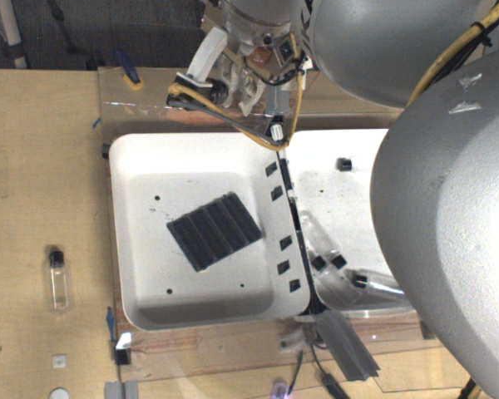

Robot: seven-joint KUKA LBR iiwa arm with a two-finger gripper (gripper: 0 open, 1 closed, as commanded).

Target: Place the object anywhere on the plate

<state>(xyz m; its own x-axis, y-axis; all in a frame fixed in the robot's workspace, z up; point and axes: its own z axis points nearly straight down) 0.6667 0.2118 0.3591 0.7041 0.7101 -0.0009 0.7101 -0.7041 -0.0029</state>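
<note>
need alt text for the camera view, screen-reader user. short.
A grey KUKA arm reaches in from the right, its gripper above the far edge of two shallow white bins side by side. The left bin holds a dark ribbed rectangular plate lying at a slant; the right bin is largely hidden by the arm. A small clear vial lies on the wooden bench at left.

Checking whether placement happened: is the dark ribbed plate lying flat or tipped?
Flat: the dark ribbed plate lies on the left bin's floor.

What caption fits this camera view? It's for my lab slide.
KUKA arm's gripper hovers above the bins' far edge; a dark ribbed plate lies in the left white bin.
</note>
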